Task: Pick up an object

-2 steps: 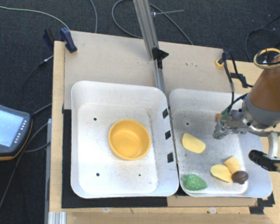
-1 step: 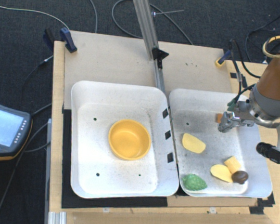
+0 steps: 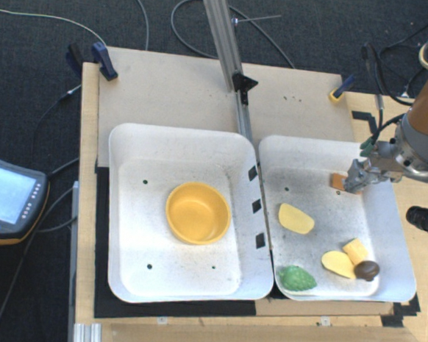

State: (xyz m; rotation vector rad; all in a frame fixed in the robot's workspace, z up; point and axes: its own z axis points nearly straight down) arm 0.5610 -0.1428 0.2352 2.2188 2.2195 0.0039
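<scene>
left bin point(image 3: 123, 196): bowl point(image 3: 197, 213) in middle | right bin point(image 3: 394, 225): four small items near front, arm point(image 3: 424, 124) above back

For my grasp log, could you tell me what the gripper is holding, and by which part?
It cannot be told: the gripper is at the right bin's upper edge beside a small orange object.

No text, label, brand or number is showing clearly enough to read. The pendant point(image 3: 5, 200) lying at the left edge is showing a lit screen, but whatever is standing on it is too small and blurred to make out. The black marks on the bins' point(image 3: 127, 149) walls and the tape pieces on the surface point(image 3: 169, 89) are carrying no letters that can be told.
</scene>
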